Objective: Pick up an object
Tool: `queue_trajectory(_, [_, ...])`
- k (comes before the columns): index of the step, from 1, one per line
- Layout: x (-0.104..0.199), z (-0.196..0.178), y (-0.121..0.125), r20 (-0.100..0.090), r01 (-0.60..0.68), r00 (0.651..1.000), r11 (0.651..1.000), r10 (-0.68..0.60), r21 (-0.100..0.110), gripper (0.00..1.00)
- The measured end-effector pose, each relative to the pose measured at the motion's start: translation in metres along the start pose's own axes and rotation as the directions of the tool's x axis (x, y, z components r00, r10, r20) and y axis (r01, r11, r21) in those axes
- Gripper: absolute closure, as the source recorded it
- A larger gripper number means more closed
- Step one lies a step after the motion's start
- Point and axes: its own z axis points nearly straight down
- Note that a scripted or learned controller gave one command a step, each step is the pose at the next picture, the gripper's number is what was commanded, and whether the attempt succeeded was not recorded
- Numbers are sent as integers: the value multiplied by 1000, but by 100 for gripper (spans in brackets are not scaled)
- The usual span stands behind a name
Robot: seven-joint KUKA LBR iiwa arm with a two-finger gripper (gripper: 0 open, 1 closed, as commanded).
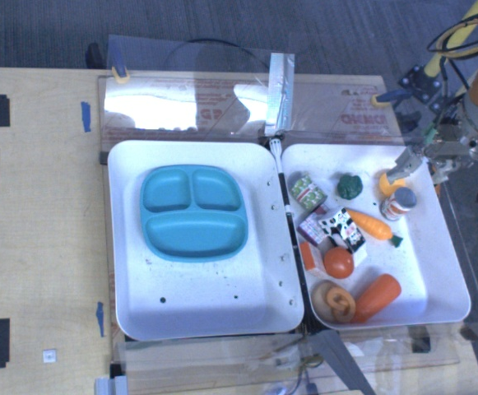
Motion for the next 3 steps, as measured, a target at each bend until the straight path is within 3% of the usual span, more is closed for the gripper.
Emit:
queue_trajectory(1, [37,90,-35,3,84,996,996,-84,-6,0])
queue_trajectory(2, [56,127,-68,3,-28,1000,1000,28,-9,0])
queue_trajectory(3, [55,118,-67,4,-29,1000,999,29,-13,100])
